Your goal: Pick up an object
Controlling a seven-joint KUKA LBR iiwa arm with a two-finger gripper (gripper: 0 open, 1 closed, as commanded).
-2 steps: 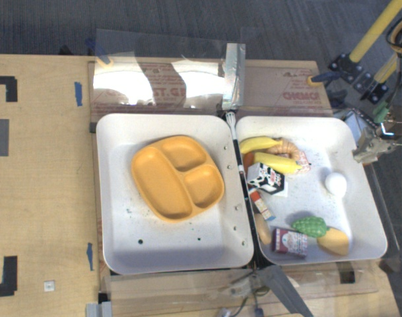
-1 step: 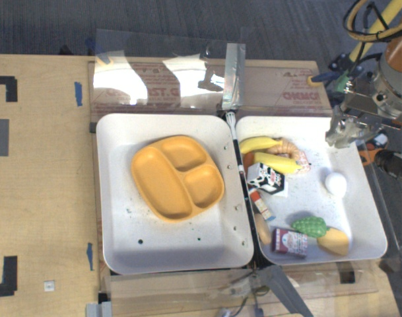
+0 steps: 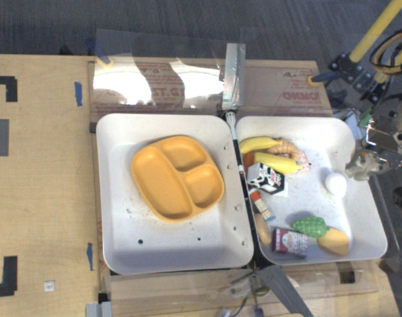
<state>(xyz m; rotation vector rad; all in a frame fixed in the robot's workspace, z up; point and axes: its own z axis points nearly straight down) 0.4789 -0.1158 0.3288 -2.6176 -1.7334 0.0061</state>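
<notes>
The right bin holds several small objects. Two yellow bananas lie at its back left beside a pink shrimp-like toy. A black-and-white carton sits just in front of them. A white ball rests near the right wall. At the front lie a green bumpy toy, a yellow-orange fruit and a dark red can. A grey metal part that looks like my gripper hangs over the right rim, just right of the white ball and apart from it.
An orange divided plate lies in the left bin. A small orange-and-white marker and a tan stick lie along the wall between the bins. A clear screen stands behind the bins. Cables and a yellow pole are at the back right.
</notes>
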